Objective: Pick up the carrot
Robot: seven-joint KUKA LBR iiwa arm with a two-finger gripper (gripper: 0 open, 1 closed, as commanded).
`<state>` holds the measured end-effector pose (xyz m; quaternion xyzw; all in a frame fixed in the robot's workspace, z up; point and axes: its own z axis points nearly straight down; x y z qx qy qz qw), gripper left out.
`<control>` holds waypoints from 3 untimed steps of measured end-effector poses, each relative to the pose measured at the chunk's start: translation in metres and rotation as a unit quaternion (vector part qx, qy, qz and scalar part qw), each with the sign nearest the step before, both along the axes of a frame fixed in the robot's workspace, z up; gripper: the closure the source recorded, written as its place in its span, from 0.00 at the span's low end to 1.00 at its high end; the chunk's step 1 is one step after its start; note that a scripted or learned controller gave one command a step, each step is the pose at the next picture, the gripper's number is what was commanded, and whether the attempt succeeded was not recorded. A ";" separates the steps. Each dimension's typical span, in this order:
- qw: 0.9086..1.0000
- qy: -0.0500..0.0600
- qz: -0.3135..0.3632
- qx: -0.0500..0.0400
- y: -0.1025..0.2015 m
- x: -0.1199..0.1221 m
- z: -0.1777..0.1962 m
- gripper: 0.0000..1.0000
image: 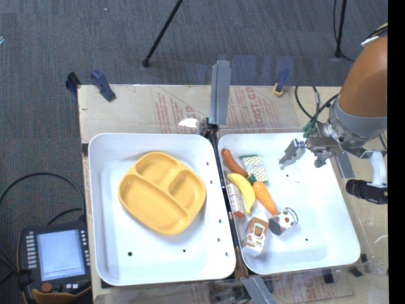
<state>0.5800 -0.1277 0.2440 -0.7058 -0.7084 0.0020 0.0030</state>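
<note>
Right bin (329,233): carrot (265,197) beside banana (243,190), long axis slanting up-left to down-right. Hand (305,154) hovers up-right of it, fingers spread, holding nothing. Reach goes down-left.

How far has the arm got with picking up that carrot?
Nothing looks done yet: the carrot lies in the right bin, beside the banana. In hand: the gripper hangs over the bin's upper part, apart from the carrot, holding nothing that I can see. Left: reaching the carrot, gripping it and lifting it.
</note>
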 end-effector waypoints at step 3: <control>0.992 -0.005 0.127 0.001 0.024 0.031 -0.154 1.00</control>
